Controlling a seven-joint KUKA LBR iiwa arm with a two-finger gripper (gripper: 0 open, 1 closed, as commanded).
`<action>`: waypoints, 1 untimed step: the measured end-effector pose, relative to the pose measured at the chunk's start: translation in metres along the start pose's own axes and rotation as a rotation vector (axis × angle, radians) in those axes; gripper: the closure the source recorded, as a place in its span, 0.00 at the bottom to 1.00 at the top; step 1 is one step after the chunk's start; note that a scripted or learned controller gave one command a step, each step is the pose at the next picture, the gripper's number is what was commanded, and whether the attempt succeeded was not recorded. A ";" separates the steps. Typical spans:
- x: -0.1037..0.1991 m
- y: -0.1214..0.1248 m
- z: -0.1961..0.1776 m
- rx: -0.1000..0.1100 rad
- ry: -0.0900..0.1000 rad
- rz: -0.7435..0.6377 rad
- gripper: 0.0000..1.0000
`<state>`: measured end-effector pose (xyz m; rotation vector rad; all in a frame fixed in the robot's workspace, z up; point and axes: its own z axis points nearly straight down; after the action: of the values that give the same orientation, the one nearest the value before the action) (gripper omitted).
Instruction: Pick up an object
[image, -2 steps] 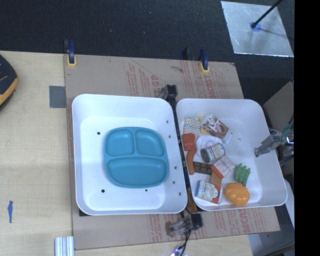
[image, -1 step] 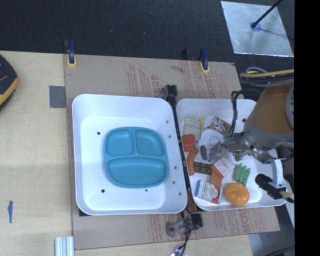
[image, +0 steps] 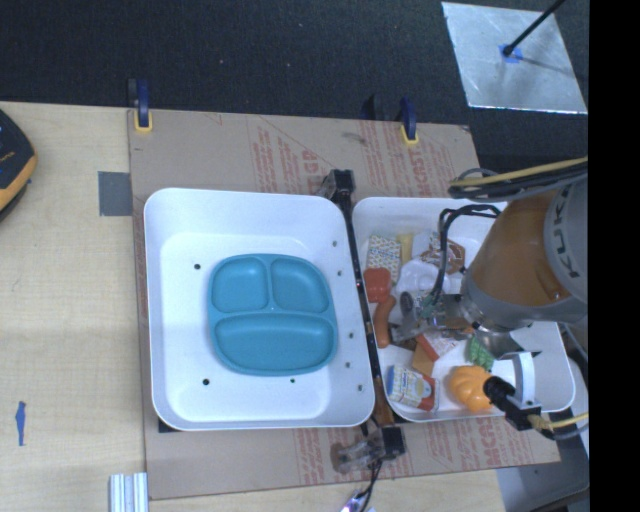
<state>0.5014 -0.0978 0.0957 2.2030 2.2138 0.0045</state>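
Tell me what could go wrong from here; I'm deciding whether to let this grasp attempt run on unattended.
1. The right bin is crowded: packets, an orange toy and other items touch, so the tool may nudge or snag neighbours.
2. The arm hides much of that bin, so a missed grasp could go unnoticed.
3. A cable loops near the wrist and might catch.

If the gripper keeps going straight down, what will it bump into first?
Probably the clutter in the right bin. The gripper points down into the pile near an orange piece, but depth is hard to judge from above.
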 end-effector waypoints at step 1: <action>-0.002 0.005 -0.015 -0.009 -0.001 -0.003 1.00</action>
<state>0.5057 -0.0999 0.1113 2.1943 2.2120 0.0128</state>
